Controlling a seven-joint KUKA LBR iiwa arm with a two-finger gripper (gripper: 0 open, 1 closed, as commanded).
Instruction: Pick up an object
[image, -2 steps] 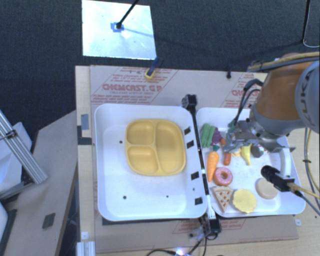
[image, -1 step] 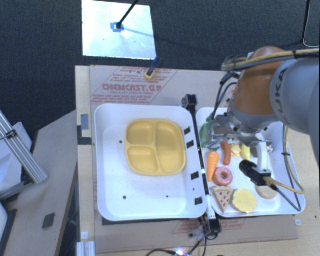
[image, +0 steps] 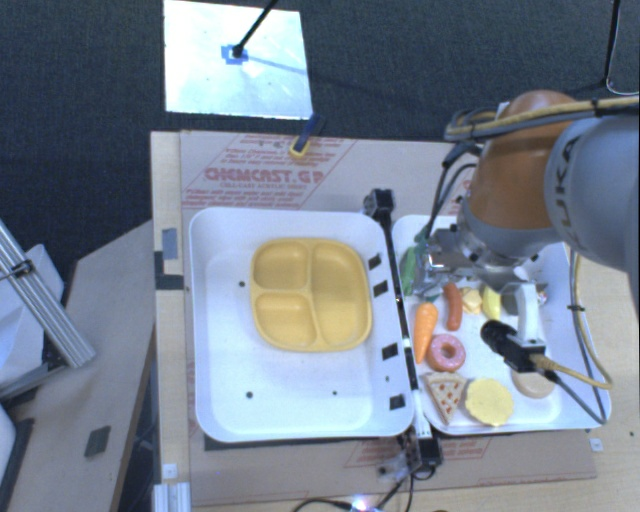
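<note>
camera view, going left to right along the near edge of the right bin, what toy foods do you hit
orange plastic carrot → pink frosted toy doughnut → flat round yellow toy piece. The waffle-patterned toy wedge overlaps the doughnut's span, so I leave it unplaced.

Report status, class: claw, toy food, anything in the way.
Claw low in right bin, fingers hidden. Carrot, sausage, donut loose below. Arm covers bin's top.

The left bin (image: 215, 400) holds a yellow tray (image: 308, 293). In the right bin (image: 570, 415) lie a carrot (image: 424, 331), sausage (image: 453, 305), doughnut (image: 446, 352), pizza slice (image: 444, 396) and yellow disc (image: 489, 401). The arm (image: 540, 170) hangs over them.
</note>
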